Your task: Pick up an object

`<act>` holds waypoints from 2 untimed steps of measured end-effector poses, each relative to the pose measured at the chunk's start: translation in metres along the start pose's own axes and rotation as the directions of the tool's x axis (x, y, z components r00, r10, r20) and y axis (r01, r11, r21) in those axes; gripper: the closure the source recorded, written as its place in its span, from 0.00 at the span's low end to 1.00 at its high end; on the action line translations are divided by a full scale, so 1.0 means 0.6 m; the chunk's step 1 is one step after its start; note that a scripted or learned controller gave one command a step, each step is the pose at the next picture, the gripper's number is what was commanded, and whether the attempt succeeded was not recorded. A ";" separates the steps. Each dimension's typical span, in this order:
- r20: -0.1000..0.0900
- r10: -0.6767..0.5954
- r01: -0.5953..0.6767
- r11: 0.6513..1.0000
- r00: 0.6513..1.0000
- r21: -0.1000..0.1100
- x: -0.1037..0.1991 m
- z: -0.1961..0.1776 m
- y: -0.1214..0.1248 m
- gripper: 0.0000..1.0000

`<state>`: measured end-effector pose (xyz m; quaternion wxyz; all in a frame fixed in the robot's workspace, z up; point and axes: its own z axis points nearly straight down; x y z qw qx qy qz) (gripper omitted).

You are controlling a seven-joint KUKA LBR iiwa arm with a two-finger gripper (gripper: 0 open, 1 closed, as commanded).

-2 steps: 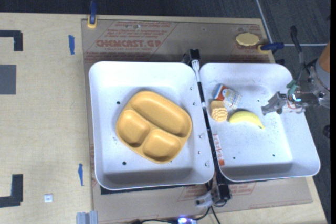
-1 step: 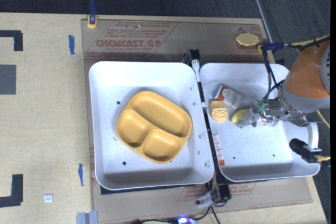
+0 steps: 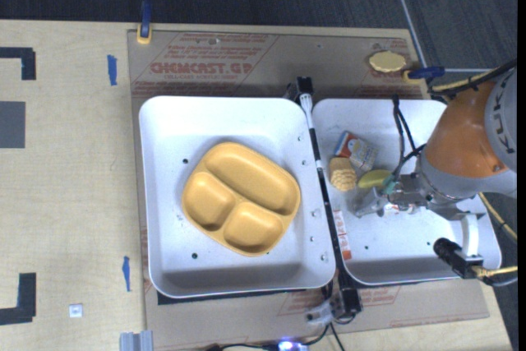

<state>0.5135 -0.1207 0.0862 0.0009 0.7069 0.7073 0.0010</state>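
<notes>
In the right bin (image 3: 411,259) lie three small objects near its left wall: a red, white and blue carton (image 3: 354,148), a yellow corn-like piece (image 3: 342,173) and a yellow-green piece (image 3: 374,177). My gripper (image 3: 380,200) hangs low over the bin, just below and right of the yellow-green piece and close to it. The arm's orange band (image 3: 464,145) rises to the right of it. I see nothing clearly held.
The left bin (image 3: 164,127) holds a large yellow three-compartment plate (image 3: 240,197). A black divider rail (image 3: 320,177) runs between the bins. A black cable (image 3: 403,131) loops over the right bin, and a small tan disc (image 3: 387,61) lies on the board behind.
</notes>
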 end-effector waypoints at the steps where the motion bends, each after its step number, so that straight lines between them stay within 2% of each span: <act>1: 0.001 0.001 -0.001 1.000 1.000 -0.003 0.000 -0.016 0.001 1.00; 2: 0.000 -0.001 0.001 1.000 1.000 0.000 0.098 -0.165 0.030 1.00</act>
